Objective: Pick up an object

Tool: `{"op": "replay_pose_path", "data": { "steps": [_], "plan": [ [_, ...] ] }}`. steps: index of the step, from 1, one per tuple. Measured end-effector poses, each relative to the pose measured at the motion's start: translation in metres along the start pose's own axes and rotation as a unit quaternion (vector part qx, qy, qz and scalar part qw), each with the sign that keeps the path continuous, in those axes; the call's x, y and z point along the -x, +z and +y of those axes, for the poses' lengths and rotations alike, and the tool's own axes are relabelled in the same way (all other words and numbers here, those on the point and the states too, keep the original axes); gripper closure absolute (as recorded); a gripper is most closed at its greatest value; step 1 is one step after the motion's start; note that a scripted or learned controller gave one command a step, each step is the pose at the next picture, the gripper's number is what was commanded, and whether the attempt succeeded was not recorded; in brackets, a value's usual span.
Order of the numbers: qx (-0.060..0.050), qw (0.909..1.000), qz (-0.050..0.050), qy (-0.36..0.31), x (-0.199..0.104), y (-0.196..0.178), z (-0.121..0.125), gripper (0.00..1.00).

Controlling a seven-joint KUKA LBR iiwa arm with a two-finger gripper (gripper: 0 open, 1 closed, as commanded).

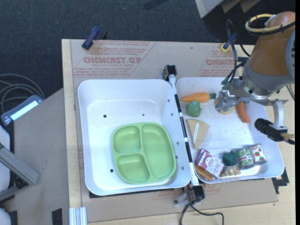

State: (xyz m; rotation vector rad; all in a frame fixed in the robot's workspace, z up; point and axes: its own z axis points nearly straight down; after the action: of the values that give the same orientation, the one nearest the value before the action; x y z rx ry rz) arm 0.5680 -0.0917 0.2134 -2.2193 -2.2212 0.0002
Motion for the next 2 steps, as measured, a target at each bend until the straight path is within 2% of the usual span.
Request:
{"op": "replay_pose_path", "data": {
  "steps": [1,2],
  "plan": [
    [0.001,1.0000,-0.001,0.001,0.059,0.012,0.057,1.00],
    [0.001,1.0000,-0.001,0.000,0.060,0.023,0.099,1.00]
  ]
}}
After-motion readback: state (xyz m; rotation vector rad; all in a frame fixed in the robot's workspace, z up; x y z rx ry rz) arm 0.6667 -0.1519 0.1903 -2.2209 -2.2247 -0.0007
